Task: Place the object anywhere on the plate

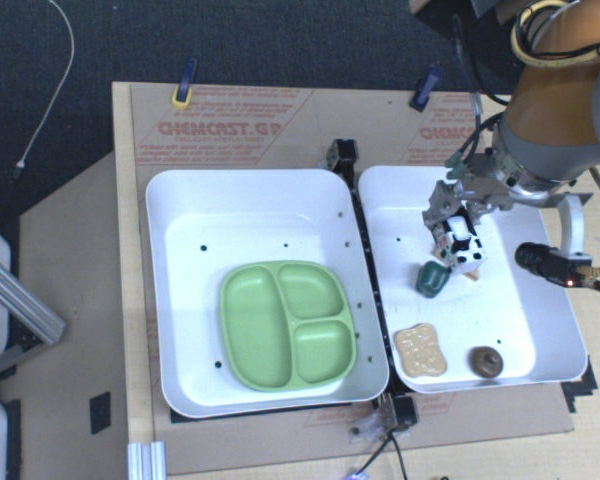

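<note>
A green plate [285,323] with three compartments lies in the left bin [180,208]. My gripper [451,228] is low over the upper middle of the right bin [400,193]. A small black-and-white toy [464,250] sits right at its tip, touching or nearly touching it. I cannot make out whether the toy is held. A teal object [432,278] lies just below and left of the toy.
A beige waffle-like piece [419,350] and a brown ring-shaped piece [487,361] lie near the right bin's front edge. The raised wall between the two bins [365,258] separates the gripper from the plate.
</note>
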Robot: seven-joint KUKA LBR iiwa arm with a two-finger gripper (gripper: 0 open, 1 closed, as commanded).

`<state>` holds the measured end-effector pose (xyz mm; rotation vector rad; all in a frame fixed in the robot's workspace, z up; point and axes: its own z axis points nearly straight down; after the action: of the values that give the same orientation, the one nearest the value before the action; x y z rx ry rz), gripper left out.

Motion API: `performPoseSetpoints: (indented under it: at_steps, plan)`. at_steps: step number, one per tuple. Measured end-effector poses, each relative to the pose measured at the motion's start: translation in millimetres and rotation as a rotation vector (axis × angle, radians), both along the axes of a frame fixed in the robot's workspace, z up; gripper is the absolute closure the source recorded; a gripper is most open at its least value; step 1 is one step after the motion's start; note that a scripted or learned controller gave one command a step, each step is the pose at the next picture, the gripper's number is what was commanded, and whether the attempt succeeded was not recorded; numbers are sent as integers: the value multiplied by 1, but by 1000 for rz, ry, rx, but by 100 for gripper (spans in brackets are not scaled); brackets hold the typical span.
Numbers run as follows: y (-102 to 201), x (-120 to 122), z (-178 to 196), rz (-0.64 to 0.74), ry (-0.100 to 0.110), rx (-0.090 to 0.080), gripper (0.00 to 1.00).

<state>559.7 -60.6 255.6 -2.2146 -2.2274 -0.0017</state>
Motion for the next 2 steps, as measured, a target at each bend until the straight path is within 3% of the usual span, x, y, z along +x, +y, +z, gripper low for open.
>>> performPoseSetpoints:
  at_steps: [2]
  plan:
    - [110, 42, -11, 1, -2, 1, 100]
